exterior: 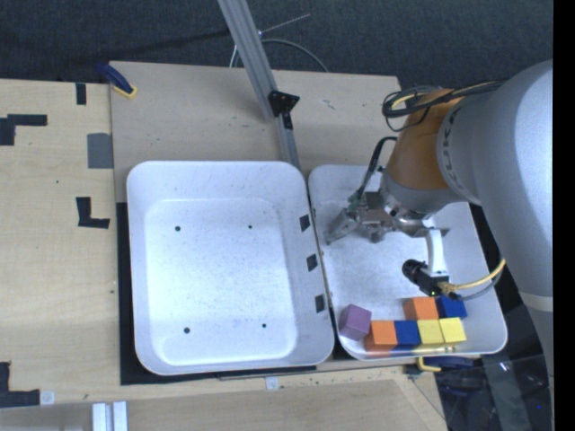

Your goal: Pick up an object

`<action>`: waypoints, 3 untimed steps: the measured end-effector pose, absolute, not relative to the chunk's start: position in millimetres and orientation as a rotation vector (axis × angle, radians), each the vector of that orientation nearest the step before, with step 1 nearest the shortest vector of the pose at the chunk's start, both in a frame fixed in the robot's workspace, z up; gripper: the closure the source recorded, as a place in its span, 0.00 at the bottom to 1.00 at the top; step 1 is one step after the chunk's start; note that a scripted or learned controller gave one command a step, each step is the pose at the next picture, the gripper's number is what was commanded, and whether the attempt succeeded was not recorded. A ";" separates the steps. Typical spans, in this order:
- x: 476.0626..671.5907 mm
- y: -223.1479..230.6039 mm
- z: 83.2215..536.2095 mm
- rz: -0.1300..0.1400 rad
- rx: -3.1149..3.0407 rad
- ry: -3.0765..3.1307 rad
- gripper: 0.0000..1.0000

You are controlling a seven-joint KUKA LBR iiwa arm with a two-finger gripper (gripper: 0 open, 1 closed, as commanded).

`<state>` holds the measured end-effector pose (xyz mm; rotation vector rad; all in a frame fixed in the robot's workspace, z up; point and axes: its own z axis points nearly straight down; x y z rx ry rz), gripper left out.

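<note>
The two-finger metal gripper [346,225] hangs spread and empty over the right shallow white bin [359,180] near its left wall, while the small blocks (purple cube [356,320], orange [384,332], blue [407,332], yellow [431,331]) cluster along its front edge

Both white bins [220,180] look like smooth, faintly speckled plastic on a matt, wood-toned counter [180,115]. Inside the right bin [481,326], the small coloured blocks [418,326] seem matt, while the arm's grey casing [512,169] above them shines softly.
</note>
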<state>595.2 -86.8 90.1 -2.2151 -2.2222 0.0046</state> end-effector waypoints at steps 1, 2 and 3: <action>578.7 -89.7 96.5 0.005 -2.219 -2.220 0.00; 545.9 14.6 196.5 -0.008 -2.216 -2.231 0.00; 544.0 24.8 191.5 0.002 -2.217 -2.224 0.00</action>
